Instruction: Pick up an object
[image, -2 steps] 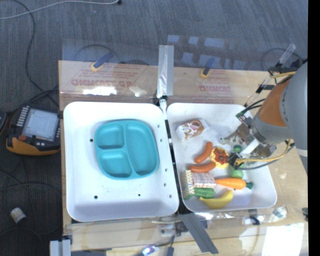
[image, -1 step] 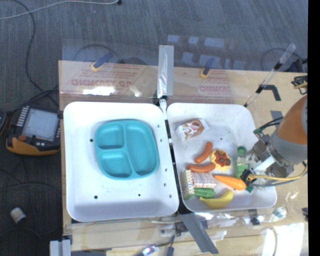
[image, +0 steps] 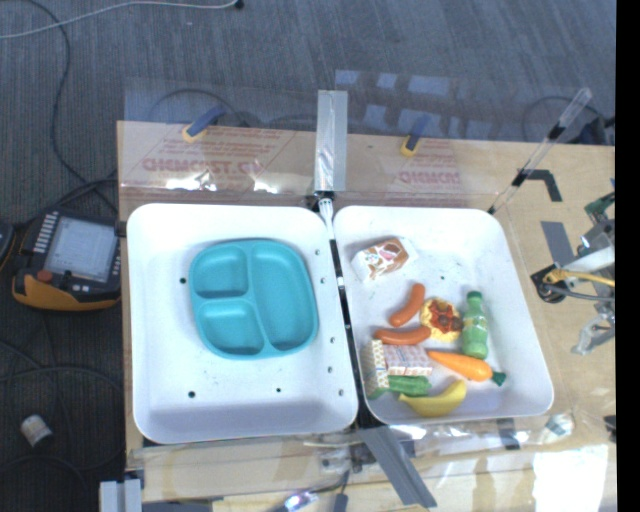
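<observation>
The right bin (image: 500, 240) holds a cluster of toy foods. A wrapped pastry (image: 383, 257) lies apart near its back left. Toward the front sit an orange sausage (image: 407, 303), a red sausage (image: 403, 337), a pizza piece (image: 442, 318), a green bottle (image: 475, 325), a carrot (image: 462, 365), a banana (image: 436, 400), a green vegetable (image: 408, 384) and a small checked box (image: 379, 362). My gripper (image: 597, 333) shows partly at the view's right edge, over the bare bench outside the right bin and well away from every object.
A teal divided plate (image: 250, 298) lies in the left bin (image: 160, 400). A metal post (image: 331, 140) stands behind the seam between the bins. A thin rod (image: 550, 140) leans at the back right. A handheld pendant (image: 65, 260) rests on the floor at left.
</observation>
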